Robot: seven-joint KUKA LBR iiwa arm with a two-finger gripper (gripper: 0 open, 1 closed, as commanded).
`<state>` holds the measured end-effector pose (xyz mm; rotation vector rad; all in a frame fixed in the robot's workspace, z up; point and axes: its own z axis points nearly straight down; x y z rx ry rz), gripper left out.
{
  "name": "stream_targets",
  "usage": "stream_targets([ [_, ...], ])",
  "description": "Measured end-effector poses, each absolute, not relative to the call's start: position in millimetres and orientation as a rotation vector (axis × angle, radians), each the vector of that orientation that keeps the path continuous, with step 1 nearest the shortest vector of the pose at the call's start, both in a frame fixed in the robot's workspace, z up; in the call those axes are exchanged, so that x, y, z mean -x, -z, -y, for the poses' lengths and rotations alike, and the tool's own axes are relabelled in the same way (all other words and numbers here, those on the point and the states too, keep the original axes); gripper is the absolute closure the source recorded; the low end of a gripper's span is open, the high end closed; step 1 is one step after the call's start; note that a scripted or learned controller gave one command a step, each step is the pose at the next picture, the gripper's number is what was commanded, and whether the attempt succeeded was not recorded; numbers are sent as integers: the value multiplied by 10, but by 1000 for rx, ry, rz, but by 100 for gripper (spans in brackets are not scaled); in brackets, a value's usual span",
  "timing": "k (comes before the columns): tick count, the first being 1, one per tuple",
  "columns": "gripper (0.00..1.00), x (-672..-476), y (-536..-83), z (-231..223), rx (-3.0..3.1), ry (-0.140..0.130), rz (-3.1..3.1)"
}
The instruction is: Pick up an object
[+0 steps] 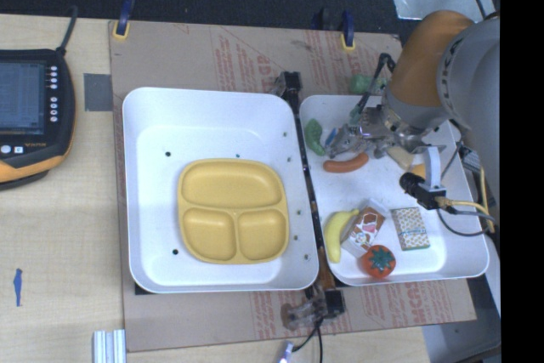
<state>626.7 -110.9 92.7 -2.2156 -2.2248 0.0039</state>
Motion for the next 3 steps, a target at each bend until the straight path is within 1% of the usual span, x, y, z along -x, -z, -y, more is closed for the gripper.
stream_targets([
  [1, 0, -5867, -915, 1076, 2214, -6, 2225],
  [2, 100, -5867, -1018, 1087, 2211, -9, 2228],
  [3, 100, -5895, -1925, 464, 2215, -1, 2226],
])
